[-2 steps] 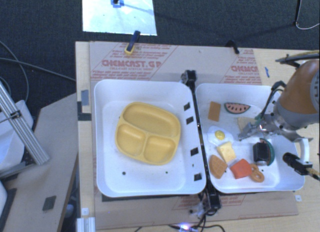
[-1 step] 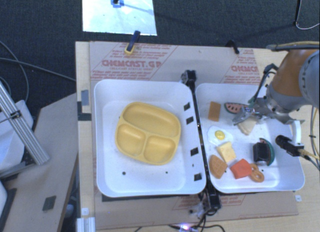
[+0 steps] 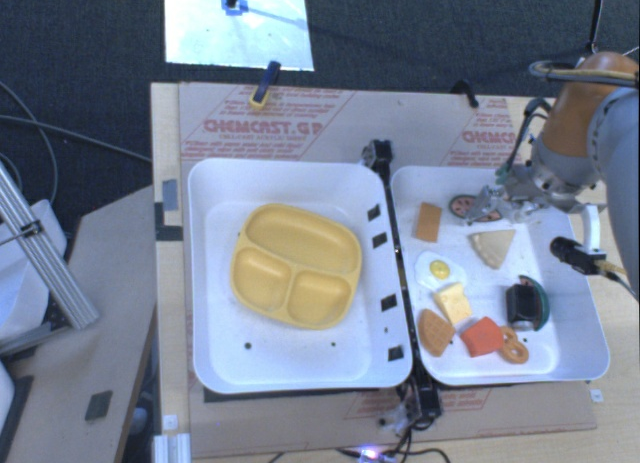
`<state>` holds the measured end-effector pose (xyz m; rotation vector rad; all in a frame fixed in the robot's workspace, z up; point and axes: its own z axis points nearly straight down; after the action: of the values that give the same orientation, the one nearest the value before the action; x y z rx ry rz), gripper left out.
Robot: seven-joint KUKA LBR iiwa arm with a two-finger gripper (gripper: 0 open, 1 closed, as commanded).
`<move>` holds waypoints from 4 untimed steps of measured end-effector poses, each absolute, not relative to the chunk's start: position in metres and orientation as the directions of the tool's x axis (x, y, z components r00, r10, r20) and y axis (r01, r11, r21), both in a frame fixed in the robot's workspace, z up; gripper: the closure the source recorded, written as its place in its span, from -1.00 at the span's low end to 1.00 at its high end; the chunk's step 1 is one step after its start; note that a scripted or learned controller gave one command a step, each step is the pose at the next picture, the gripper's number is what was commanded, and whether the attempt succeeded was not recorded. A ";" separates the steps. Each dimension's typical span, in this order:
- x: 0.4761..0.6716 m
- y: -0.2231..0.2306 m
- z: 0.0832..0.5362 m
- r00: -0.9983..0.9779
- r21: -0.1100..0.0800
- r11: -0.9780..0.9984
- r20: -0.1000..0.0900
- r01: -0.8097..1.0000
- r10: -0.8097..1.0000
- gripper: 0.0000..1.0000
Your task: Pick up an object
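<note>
Pretzel lies front; arm bends over right bin.

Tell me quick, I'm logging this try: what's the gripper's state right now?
Gripper: low in the right bin, by the round pizza-like toy; open or shut cannot be told.

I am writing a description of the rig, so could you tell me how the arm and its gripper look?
The arm is a rounded grey body with an orange band above the wrist. A thin grey ring sits at the top of the band. The gripper is a small metallic grey assembly. A black part with a white piece juts below the arm.
</note>
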<state>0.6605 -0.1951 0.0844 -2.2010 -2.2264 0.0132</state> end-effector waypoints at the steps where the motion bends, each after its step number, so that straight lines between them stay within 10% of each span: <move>1: 0.671 -0.207 0.171 -0.004 0.009 0.004 -0.003 1.000 1.000 -1.00; 3: 0.526 -0.199 0.082 0.001 -0.007 -0.001 0.003 1.000 1.000 -1.00; 4: 0.531 -0.199 0.095 -0.001 0.004 0.001 -0.001 1.000 1.000 1.00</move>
<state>0.5311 -0.1992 0.0952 -2.2228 -2.2257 -0.0036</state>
